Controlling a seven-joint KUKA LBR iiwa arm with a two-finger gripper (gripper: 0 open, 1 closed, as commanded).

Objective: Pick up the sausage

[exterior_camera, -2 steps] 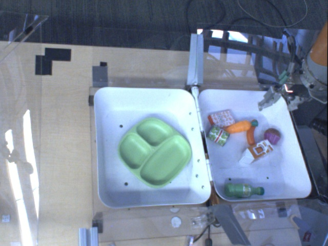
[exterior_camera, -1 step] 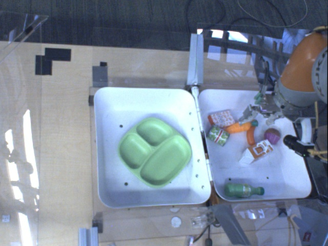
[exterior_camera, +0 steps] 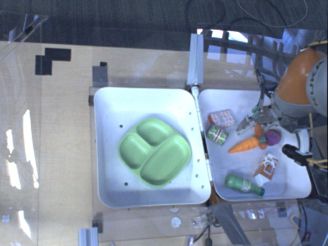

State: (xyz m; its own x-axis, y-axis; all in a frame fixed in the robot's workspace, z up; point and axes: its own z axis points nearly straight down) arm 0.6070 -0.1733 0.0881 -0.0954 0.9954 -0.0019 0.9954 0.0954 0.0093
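The left bin, smooth white plastic, bears a glossy green divided plate with rounded compartments. In the right bin, a printed packet and a small banded can lie near the dividing wall, with a tapered orange carrot and a slick green bottle further in. The gripper hangs low over the carrot's thick end; whether it is spread or closed I cannot tell. What looks like the sausage, a short reddish rounded piece, sits just beside it, crowded between the carrot and a purple round toy, with a flat carton nearer the front. A good grasp probably means closing across the sausage's narrow width, clear of both neighbours, since its smooth curved skin could slip.
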